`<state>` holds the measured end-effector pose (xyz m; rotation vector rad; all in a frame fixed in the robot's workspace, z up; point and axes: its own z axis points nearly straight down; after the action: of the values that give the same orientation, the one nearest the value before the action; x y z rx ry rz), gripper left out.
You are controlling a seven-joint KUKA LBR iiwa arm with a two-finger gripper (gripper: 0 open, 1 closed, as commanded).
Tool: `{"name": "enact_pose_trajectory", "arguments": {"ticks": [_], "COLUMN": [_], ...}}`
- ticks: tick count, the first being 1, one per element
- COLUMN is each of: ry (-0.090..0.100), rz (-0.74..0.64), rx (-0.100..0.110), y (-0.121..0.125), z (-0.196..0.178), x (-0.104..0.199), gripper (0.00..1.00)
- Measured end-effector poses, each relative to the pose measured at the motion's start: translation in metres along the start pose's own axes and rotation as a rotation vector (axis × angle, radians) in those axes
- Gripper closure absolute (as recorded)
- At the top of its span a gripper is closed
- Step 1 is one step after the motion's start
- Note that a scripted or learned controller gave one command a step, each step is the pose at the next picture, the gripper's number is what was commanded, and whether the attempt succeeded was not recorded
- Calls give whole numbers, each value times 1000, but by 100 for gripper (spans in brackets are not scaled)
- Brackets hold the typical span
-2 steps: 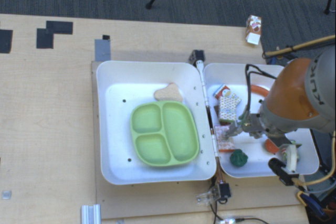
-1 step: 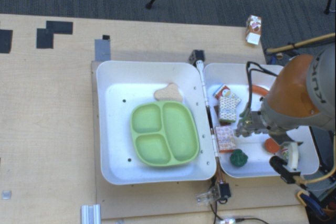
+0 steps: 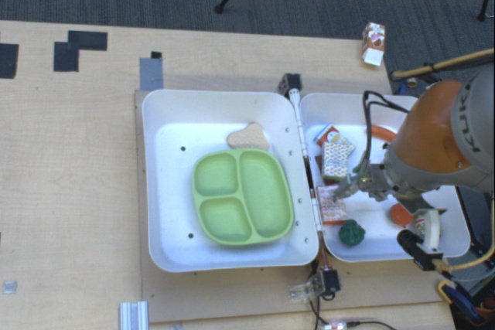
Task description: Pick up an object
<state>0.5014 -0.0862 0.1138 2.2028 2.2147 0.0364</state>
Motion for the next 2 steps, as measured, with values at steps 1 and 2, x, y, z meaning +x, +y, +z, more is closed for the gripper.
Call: {"name": "enact_pose_trajectory", "arguments": {"ticks": [1, 2], "ry": [-3, 2], "rz": [4, 1], "rx": [7, 3], "y": [-8, -5], "z": [23, 10], "x": [1, 3], "gripper": [0, 100]}}
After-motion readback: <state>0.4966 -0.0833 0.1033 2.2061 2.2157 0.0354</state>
